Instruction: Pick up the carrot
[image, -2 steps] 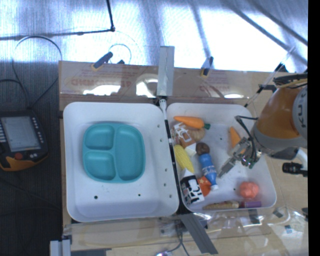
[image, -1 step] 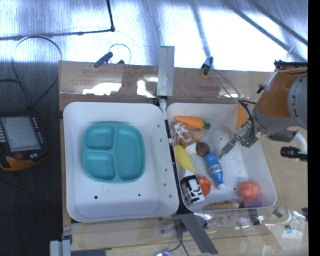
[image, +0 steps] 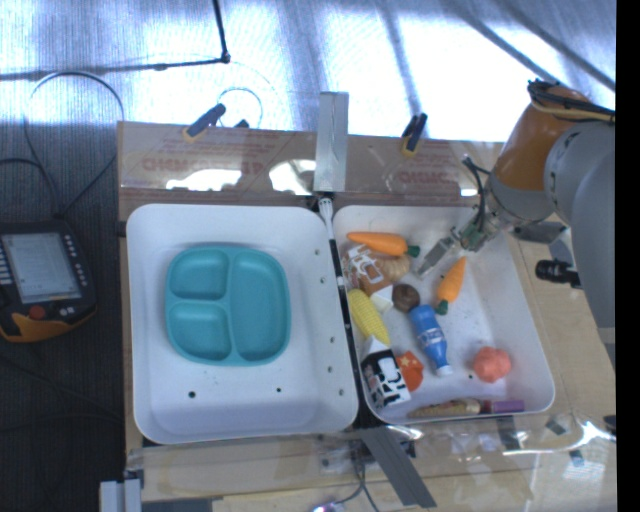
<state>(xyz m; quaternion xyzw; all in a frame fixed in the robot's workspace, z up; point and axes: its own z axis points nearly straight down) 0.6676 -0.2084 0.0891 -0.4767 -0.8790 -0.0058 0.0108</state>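
The gripper (image: 437, 256) hangs low over the far part of the right-hand bin (image: 530, 345), reaching in from the right at the end of the grey arm (image: 575, 170) with its orange band. Whether it is open or closed I cannot tell from here, and nothing can be seen held in it. Two carrot-like toys lie close by. Just beside the gripper, on the nearer side, is a small carrot (image: 451, 281), orange with a green tip, lying at a slant on the bin floor. Just beyond the gripper on the other side, towards the divider, a longer carrot (image: 378, 242) lies flat against a pastry-like toy (image: 366, 270). Further off sit a corn cob (image: 368, 316), a blue bottle (image: 430, 338) and a pink ball (image: 490, 363). The other bin (image: 150, 400) holds a teal divided plate (image: 228, 304). Either carrot is probably light, hard, smooth plastic, likely to slip, so gripping across the thick middle looks safest.
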